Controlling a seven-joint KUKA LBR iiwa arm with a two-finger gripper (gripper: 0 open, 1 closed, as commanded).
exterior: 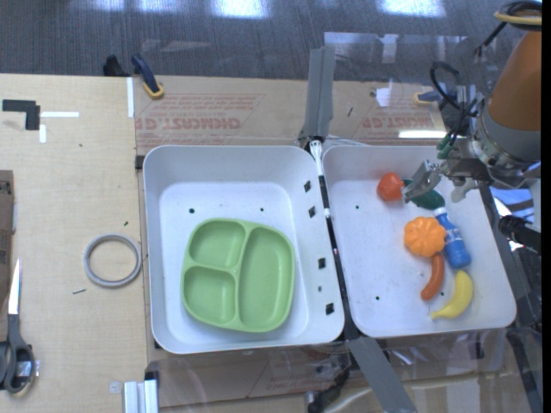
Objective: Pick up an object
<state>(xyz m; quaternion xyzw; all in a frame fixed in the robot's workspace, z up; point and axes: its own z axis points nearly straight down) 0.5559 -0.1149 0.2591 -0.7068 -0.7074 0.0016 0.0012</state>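
Gripper (428,185) fingers look open, over right bin (370,265), just beside the tomato (390,187). Tomato sits near the bin's back: probably light, hard plastic, slick and round; grip across its middle.

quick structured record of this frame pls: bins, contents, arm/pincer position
left bin: green divided plate
right bin: small orange-red ball, dark green item, orange pumpkin-like toy, blue bottle, red-orange chili-like toy, yellow banana
arm: enters from the view's right, over the right bin's far corner
pincer: above the ball and green item; grasp cannot be judged
bench outside bins: tape ring, scissors, orange-handled clamp
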